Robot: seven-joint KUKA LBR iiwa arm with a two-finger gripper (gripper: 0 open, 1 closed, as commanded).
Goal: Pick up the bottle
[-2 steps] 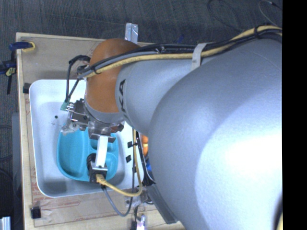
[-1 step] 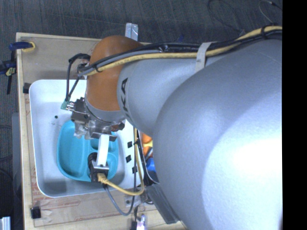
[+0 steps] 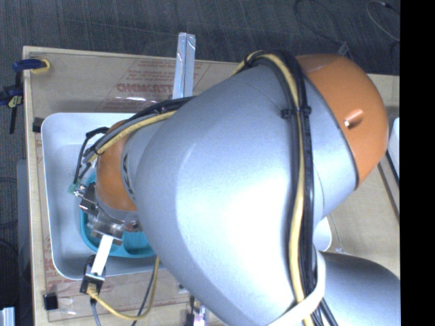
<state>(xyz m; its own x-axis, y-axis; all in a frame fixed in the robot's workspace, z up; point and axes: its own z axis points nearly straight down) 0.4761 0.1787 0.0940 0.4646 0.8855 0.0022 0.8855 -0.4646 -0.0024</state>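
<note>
Camera view looks down on the arm [image 3: 272, 195] spread huge across the frame, its wrist dipping into the left bin [image 3: 58, 182]. Down there the gripper [image 3: 95, 212] sits low over something blue [image 3: 92, 233] on the bin floor, just beneath and touching distance from the wrist hardware. Is that blue thing the bottle? Can't tell; too much is covered. No bottle can be made out with certainty, so its long axis is anyone's guess. Gripper state: hidden by the wrist, can't tell. The worktop [image 3: 81, 66] lies beyond.
</note>
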